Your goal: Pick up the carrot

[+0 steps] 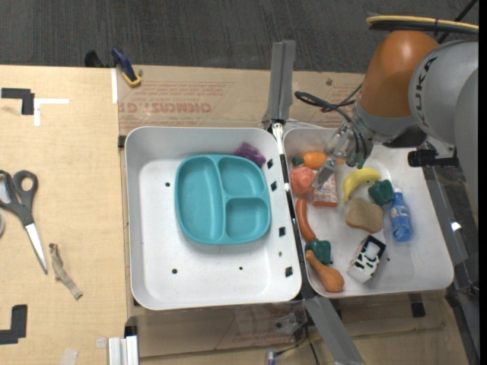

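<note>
Bench (53,204): nearest the camera, pale wood, with scissors (24,211) lying at its left side.
Arm (426,82): grey with an orange band, reaching in from the right over the right bin's far end.
Left bin (144,272): white, holding a teal divided plate (223,200) and a small purple piece (249,153) at its far edge.
Right bin (426,272): white, crowded with toy food.
Gripper (335,166): low over the far part of the right bin, above a red-and-white carton (326,195); whether its jaws are wide or narrow, I cannot tell.
Carrot (324,268): orange with a green top, at the near left corner of the right bin, well apart from the gripper.
Banana (361,179): yellow, just right of the gripper.
Bottle (399,217): blue, near the right wall.
</note>
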Controlling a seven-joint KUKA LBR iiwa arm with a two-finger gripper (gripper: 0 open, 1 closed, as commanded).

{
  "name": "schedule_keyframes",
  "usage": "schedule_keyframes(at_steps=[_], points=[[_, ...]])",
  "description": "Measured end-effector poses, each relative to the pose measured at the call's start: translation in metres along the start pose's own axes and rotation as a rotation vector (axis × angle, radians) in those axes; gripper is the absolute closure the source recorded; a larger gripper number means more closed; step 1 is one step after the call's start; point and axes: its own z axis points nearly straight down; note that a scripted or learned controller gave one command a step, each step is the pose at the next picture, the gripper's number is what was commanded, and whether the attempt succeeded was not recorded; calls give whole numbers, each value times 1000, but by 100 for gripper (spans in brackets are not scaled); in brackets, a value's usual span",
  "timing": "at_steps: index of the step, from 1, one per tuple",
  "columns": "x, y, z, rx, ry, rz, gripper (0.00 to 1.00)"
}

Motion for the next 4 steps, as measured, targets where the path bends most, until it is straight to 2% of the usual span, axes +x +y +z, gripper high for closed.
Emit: schedule_keyframes(at_steps=[1,2,3,4], points=[[6,-2,17,2,5,6,0],[16,-24,18,4,9,3,0],[10,-6,19,5,7,367,0],[9,-5,8,6,3,363,100]])
